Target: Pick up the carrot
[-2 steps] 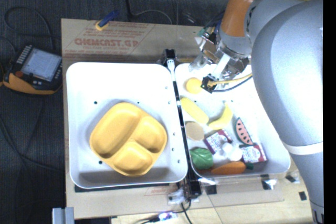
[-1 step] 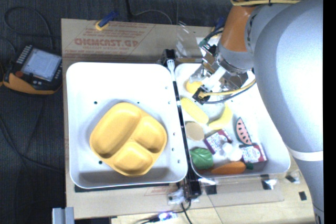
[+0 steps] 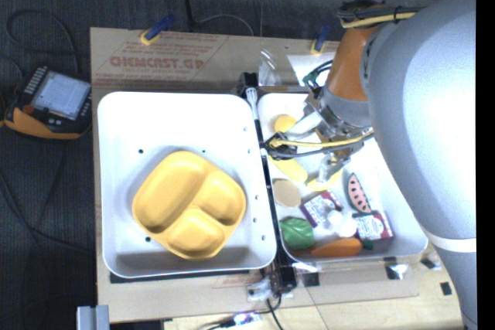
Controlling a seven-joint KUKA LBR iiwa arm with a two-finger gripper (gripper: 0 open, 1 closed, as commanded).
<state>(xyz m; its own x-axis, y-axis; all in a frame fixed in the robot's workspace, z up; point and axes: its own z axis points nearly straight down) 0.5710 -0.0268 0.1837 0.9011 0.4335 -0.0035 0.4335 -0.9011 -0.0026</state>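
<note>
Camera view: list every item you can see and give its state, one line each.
carrot: lying flat by the right bin's near wall, not gripped.
gripper: low over the right bin, away from the carrot.
green vegetable: resting beside the carrot.
watermelon slice: lying flat.
yellow tray: sitting in the left bin.

Lighting coming evenly from above, bright and diffuse. White bins (image 3: 178, 108) reading near overexposed, showing little surface detail. Casting only soft, short shadows under the yellow tray (image 3: 189, 203). Arm (image 3: 433, 104) looming close at right, appearing blurred and washed pale. Dark carpet (image 3: 46, 228) staying dim but legible. Showing mild compression softness throughout.
</note>
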